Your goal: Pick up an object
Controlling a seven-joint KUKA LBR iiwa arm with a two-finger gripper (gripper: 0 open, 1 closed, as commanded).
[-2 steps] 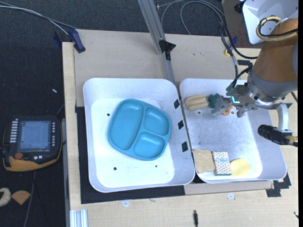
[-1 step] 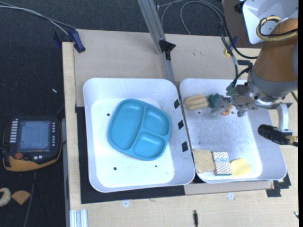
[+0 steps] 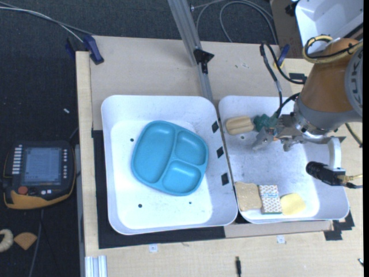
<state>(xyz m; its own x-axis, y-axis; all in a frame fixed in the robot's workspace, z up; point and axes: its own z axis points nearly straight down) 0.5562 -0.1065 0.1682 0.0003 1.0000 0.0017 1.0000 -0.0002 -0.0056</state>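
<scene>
Starting at the left, I see the left bin (image 3: 115, 154) carrying a blue divided plate (image 3: 170, 156), lying flat and roughly centred. I judge it stiff, smooth plastic, light but broad and slippery; only its raised rim would offer a hold, so it is a poor first choice for me.

Moving right into the right bin (image 3: 328, 209), a tan, roundish cylinder (image 3: 238, 124) lies on its side at the far left corner, with a small teal object (image 3: 263, 122) just beside its right end. I cannot tell whether the two are joined. The cylinder looks light and fairly firm; I would take it across its short width near the middle, since its rounded sides could roll out of a grip along its length.

At the near edge of that bin sit three things in a row: a tan sponge-like block (image 3: 248, 195), a small patterned packet (image 3: 269, 199) touching it, and a pale yellow lump (image 3: 292, 203). These look soft and light, likely to squash rather than slip.

The gripper (image 3: 275, 136) hangs low at the far side of the right bin, just right of the teal object. From this angle I cannot tell how it is set, and I see nothing clearly held in it.
</scene>
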